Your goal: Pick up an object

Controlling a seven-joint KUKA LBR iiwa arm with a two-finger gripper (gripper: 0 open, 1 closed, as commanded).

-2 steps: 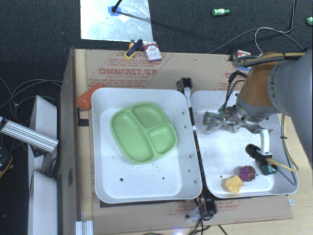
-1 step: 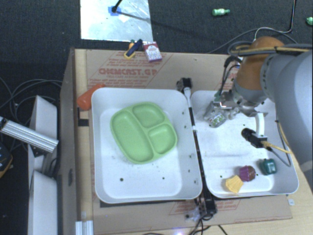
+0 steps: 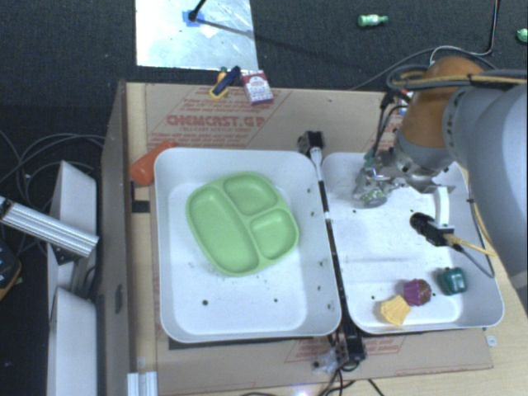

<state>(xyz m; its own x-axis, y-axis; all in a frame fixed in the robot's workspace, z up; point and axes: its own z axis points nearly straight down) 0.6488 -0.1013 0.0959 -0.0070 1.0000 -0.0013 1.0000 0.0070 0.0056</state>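
- The left bin holds a light green divided plate with three compartments, lying flat near its middle.
- The gripper is low over the far left part of the right bin, with the grey arm reaching in from the right.
- Along the right bin's near edge lie a yellow block, a purple ball-like object touching it, and a teal object just to the right.
- Both bins rest on cardboard printed with red lettering.
- A small red and white box and a yellow and black object sit on the cardboard's far edge.
- An orange object sits beside the left bin's far left corner.
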